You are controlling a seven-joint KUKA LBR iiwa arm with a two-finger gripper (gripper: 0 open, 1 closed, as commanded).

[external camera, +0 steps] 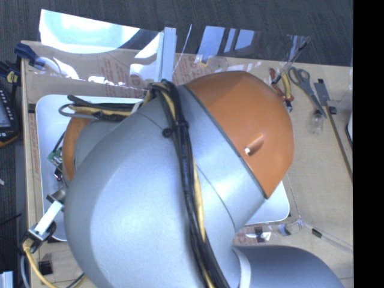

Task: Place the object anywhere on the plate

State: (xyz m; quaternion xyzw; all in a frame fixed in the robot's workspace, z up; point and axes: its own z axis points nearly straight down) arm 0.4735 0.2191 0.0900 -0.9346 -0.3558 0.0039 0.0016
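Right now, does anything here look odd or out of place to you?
Mostly the arm itself: its grey and orange body sits so close under the camera that it hides most of the white bins. Scissors lie loose on the bench at upper right. Nothing looks spilled or broken.

A robotics lab: workbench (324,179) with scissors (302,80), cables (186,179), robot arm (150,185).

Grey arm (138,191) with orange band (252,125) looms over white bin (42,137); scissors (303,83) on bench (318,179).
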